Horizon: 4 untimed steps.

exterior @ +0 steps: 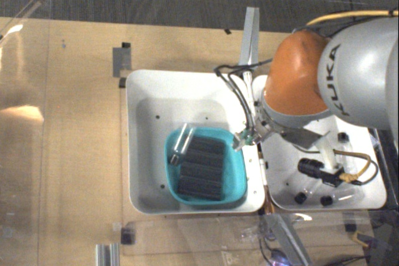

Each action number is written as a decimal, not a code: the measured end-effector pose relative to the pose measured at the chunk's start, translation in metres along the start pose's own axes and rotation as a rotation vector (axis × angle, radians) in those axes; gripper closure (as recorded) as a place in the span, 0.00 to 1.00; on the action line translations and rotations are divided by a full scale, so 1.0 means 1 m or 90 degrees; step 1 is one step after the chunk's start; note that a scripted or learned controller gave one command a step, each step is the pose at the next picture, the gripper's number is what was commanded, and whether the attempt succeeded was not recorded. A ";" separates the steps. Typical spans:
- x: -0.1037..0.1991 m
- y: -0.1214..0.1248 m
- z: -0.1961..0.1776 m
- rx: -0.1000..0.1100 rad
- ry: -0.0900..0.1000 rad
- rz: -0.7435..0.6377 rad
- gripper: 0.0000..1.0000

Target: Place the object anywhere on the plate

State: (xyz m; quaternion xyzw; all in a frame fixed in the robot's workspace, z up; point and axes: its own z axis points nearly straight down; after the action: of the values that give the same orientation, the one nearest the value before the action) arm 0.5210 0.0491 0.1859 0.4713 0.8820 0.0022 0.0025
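The end effector (244, 137) is hanging over the right rim of the left bin (143, 90), and I can't tell its state. Just beside it, a dark ribbed block (201, 167) is lying on the teal plate (237, 180). Looks stiff, light, grippy; I'd be pinching across its narrow sides.

You get bright, even overhead light — glare washes the clear panel (22, 109) at left, and the white bins' (140, 134) rims nearly blow out. The picture is soft throughout, possibly blurred around the arm (336, 71).
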 end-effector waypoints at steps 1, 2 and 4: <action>0.038 -0.001 0.001 0.000 0.001 -0.120 1.00; 0.038 -0.001 0.001 0.000 0.001 -0.120 0.00; 0.002 -0.032 -0.192 -0.009 -0.007 -0.147 1.00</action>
State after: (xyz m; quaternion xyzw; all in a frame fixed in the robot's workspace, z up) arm 0.4918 0.0325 0.3777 0.3666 0.9303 0.0051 0.0109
